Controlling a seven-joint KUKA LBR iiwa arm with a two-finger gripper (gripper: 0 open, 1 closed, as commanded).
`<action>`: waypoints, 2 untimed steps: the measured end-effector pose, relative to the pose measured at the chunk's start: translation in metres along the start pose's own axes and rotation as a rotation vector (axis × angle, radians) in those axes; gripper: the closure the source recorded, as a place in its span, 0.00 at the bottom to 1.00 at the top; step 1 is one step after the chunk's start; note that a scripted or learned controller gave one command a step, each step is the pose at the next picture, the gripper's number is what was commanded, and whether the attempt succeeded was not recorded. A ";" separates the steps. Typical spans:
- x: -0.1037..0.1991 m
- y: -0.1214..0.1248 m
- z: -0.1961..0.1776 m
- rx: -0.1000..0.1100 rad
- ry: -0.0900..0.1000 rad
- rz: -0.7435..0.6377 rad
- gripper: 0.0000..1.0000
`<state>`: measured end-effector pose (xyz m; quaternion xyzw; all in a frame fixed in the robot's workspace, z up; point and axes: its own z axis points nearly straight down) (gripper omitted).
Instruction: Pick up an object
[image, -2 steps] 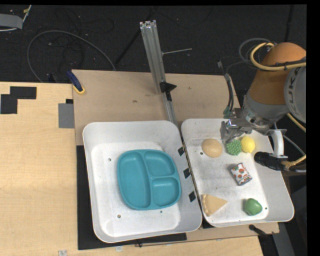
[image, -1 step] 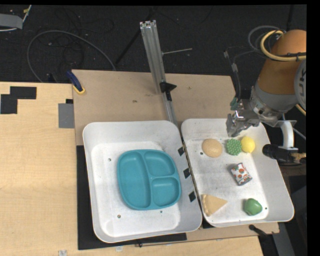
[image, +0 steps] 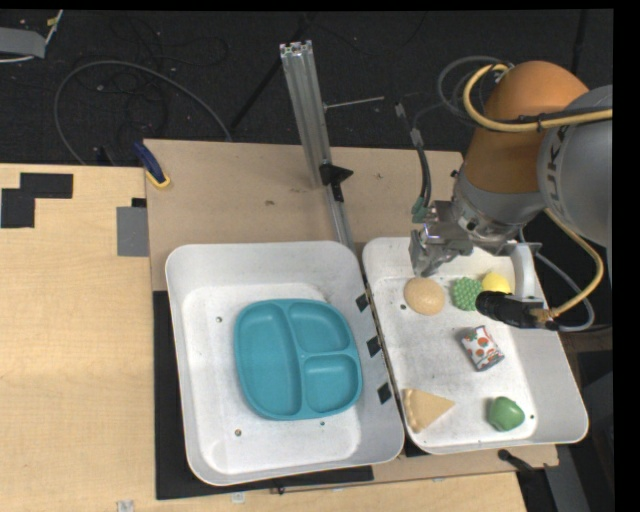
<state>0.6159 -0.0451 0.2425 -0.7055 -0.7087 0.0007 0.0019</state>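
**Gripper (image: 430, 262) low over the far corner of the right-hand bin, beside a tan roll**

The gripper hangs over the far-left corner of the right-hand bin (image: 560, 405), pointing down from the grey arm with its orange band. From this slant I cannot tell whether it is open or closed.

The nearest thing to pick is a round tan roll (image: 424, 296). It lies on the bin floor just in front of the gripper, close to the bin's left wall, and whether the two touch cannot be made out. Just to the right of the roll sits a green bumpy ball (image: 465, 293). A small yellow object (image: 496, 283) is just beyond that, partly hidden by the robot's own hardware.

Toward the middle of the same bin lies a small white carton (image: 481, 348) with red and dark print, tilted and apart from the others. At the near-left corner a tan wedge (image: 428, 407) rests with its point toward the bin's middle. Near the front right lies a glossy green object (image: 507, 413) that looks like a toy pepper.

The left-hand bin (image: 195, 300) stands just beside the right one and holds a teal divided plate (image: 297, 357) with three compartments, lying flat near its middle.

Both bins rest on a brown bench (image: 240, 190). An upright aluminium rail (image: 305, 110) rises behind the gap between them.
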 end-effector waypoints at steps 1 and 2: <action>0.053 -0.004 -0.006 0.000 -0.001 0.002 1.00; 0.104 -0.002 0.010 0.002 -0.001 0.001 1.00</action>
